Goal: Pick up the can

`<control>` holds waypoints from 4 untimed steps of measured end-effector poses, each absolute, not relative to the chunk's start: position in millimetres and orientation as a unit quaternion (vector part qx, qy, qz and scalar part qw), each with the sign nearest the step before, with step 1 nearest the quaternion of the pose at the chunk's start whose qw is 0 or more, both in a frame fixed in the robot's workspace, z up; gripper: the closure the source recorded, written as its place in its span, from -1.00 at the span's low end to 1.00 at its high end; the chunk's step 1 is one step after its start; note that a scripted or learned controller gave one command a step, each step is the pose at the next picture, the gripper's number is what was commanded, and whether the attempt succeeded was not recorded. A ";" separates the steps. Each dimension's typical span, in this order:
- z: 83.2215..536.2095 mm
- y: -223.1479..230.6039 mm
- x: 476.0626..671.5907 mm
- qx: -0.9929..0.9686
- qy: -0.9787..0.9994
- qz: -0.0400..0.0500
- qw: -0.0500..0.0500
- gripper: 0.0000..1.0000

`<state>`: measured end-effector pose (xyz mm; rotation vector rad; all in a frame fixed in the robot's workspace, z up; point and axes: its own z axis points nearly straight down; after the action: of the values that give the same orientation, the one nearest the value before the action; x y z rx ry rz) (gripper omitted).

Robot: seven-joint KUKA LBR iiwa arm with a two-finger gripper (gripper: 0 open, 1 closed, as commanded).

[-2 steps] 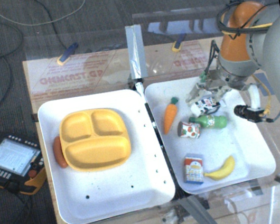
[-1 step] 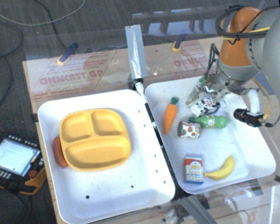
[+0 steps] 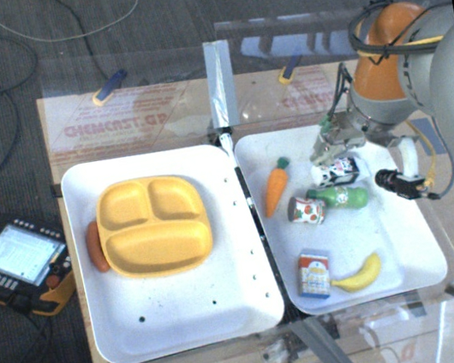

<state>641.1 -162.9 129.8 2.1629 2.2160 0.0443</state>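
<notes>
Grey metal gripper hangs low in the right bin, over a small black-and-white object; whether it grips anything I cannot tell. Red-and-white can lies on its side at the gripper's seven o'clock, touching a green bottle, beside the carrot.

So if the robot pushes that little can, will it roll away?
Probably. The can lies on its side, so its round body could roll. The green bottle touching it and the carrot nearby might stop it. It looks stiff, likely light.
</notes>
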 end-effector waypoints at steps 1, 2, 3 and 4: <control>129.0 -165.9 640.1 0.699 0.715 0.013 0.023 -1.00; 116.3 -171.9 631.8 0.676 0.736 0.012 0.024 -1.00; 129.5 -165.4 635.2 0.674 0.739 0.016 0.023 1.00; 128.6 -169.6 633.8 0.675 0.737 0.014 0.025 -1.00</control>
<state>633.8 -169.6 128.6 2.0870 2.2808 0.0419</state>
